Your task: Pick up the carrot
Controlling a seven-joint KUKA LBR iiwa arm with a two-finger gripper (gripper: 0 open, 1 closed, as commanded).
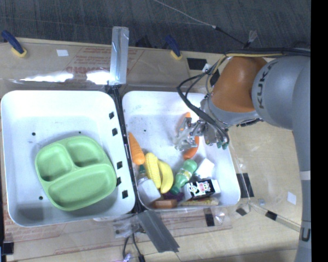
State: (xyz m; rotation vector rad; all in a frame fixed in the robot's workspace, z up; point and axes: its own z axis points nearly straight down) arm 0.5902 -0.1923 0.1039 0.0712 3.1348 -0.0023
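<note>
An orange tapered carrot (135, 149) lies in the right bin (153, 105) against its left wall, pointing up and away from the yellow banana (159, 171). My gripper (186, 135) hangs low over the right half of this bin, well to the right of that carrot. A second orange piece (193, 144) shows just below the gripper, with an orange tip (187, 115) just above it, as if one long orange thing runs beneath. The gripper's metal parts cover the middle of that piece.
The right bin's front also holds a green bottle (185, 173), a white block (205, 167), a black-and-white box (199, 188) and a brown item (165, 203). A green divided plate (76, 171) sits in the left bin (22, 108). Cables run from the wrist across the bin's back right.
</note>
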